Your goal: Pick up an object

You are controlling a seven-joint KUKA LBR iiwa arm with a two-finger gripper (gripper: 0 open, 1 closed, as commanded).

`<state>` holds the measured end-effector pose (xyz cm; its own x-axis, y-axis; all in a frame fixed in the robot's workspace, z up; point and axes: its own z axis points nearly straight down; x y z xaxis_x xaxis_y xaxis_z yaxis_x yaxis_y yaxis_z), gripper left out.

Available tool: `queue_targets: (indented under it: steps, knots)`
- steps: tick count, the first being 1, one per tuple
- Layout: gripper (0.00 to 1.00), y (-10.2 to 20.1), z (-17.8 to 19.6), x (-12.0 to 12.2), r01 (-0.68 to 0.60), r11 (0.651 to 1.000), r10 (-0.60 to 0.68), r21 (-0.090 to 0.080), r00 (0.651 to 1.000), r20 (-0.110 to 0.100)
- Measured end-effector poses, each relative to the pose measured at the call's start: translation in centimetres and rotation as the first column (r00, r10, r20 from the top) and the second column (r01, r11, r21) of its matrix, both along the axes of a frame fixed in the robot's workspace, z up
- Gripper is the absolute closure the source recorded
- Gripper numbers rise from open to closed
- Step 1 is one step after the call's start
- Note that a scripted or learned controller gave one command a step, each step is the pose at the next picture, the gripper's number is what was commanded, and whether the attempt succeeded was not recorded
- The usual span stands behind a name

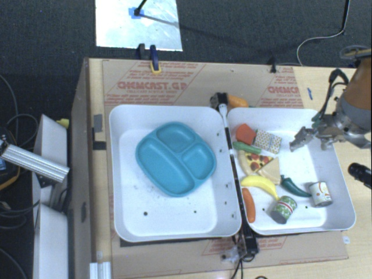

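The right bin (343,205) holds several toys: a red block (246,134), a speckled block (268,140), a pizza slice (260,163), a yellow banana (261,185), an orange carrot (249,204), a green can (282,208), a white can (319,193) and a dark green pepper (292,185). My gripper (309,142) hangs over the bin's far right part, fingers spread and pointing left. It is open, nothing sits between its fingers, and it stands apart from every toy.
The left bin (131,214) holds a blue divided plate (174,158). An orange toy (238,102) lies outside the bins on the cardboard, at the far end of the divider. Bare white floor lies below the gripper in the right bin.
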<state>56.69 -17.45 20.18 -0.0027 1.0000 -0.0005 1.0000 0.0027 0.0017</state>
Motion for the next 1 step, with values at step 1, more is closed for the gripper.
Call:
queue_targets:
  steps: [1]
  knots:
    - [0.00,6.10,-11.35,0.58,0.001,1.000,-0.001,-0.001,1.000,0.007]
